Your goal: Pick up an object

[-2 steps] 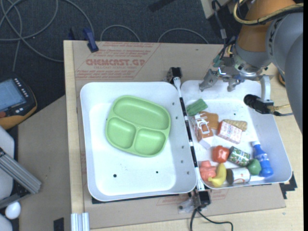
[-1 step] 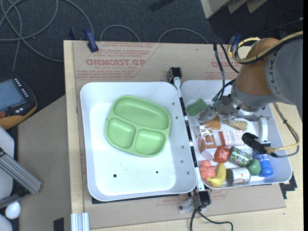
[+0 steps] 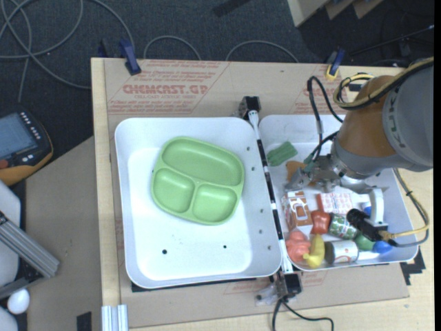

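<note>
Robot gripper (image 3: 311,175) is hanging low over cluttered small items, right of the green plate (image 3: 198,179).
The plate, smooth rounded plastic with three compartments, is lying in the left bin (image 3: 138,212). To its right, in the right bin (image 3: 295,124), are sitting a flat green block (image 3: 281,152), a printed red-and-white carton (image 3: 298,209), a glossy green bottle (image 3: 343,227) and a yellow toy (image 3: 316,249). I cannot tell whether the gripper is clamping anything.

Bench (image 3: 207,81) — left bin (image 3: 134,205) beside right bin (image 3: 293,125).
</note>
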Tool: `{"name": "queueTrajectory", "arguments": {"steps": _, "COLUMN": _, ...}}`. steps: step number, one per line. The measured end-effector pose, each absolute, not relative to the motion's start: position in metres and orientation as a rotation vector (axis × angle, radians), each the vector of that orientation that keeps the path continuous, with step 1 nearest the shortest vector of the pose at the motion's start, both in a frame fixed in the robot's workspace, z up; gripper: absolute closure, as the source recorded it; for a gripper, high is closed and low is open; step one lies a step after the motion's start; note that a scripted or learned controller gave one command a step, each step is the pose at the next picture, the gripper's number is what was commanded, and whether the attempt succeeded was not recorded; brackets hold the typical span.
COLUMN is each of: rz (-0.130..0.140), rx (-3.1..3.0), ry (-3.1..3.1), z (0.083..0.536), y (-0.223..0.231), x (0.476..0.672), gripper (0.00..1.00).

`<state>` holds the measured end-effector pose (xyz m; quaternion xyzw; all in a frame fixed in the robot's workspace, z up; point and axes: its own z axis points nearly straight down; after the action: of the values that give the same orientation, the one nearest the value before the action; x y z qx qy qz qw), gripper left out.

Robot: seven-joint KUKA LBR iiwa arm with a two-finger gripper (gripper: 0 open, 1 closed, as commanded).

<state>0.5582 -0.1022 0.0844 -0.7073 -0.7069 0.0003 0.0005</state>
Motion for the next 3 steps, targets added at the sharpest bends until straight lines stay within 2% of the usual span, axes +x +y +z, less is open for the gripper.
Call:
{"name": "queueTrajectory", "arguments": {"steps": 1, "rz": -0.002, "rx": -2.222, "ry": -2.224, "z": 0.099, "y": -0.111, "x": 0.636, "gripper": 0.0}}
{"name": "queueTrajectory", "arguments": {"steps": 2, "rz": 0.002, "rx": -2.221, "ry": -2.22, "z": 0.084, "y": -0.098, "x": 0.563, "gripper": 0.0}}
{"name": "queueTrajectory", "arguments": {"steps": 3, "rz": -0.001, "rx": -2.222, "ry": -2.222, "z": 0.085, "y": -0.101, "x": 0.593, "gripper": 0.0}}
